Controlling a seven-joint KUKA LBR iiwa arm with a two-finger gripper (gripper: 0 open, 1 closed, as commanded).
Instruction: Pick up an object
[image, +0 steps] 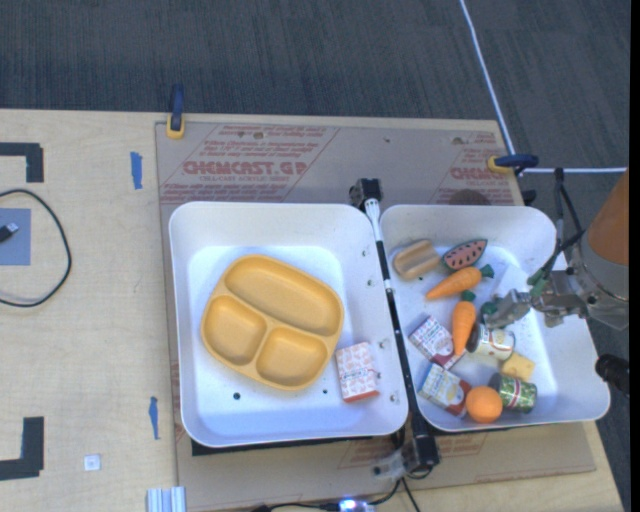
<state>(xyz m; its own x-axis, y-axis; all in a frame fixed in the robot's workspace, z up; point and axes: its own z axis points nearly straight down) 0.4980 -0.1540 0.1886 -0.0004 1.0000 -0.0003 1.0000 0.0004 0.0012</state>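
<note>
At the near edge of the right bin (575, 395) lies an orange (484, 404), and everything else is easiest placed from it. Touching its right side is a small green can (518, 395); just to its left lies a small printed packet (441, 385), with a second packet (431, 338) a little farther back. Directly behind the orange sits a pale jar (493, 345), with a yellow block (518, 366) between jar and can. An upright carrot (463, 325) stands just left of the jar, another carrot (459, 282) lies slantwise farther back, and beyond that are a hot-dog bun (414, 257) and a watermelon slice (464, 253).

The hand (505, 311) hangs behind the orange, right over the jar, its tips low among the toys. Whether its two tips are apart or together I cannot tell; nothing is visibly clamped between them.

The step in hand looks like the descent onto a pick. The jar seems the likeliest target, but the carrot crowds it on one side and the yellow block on the other. A clean grasp calls for coming straight down, straddling the jar alone, and closing only once the tips are below its widest part.

Well left of the orange, the left bin (190, 235) holds a yellow divided tray (272, 320) and one printed carton (357, 371) beside it.
</note>
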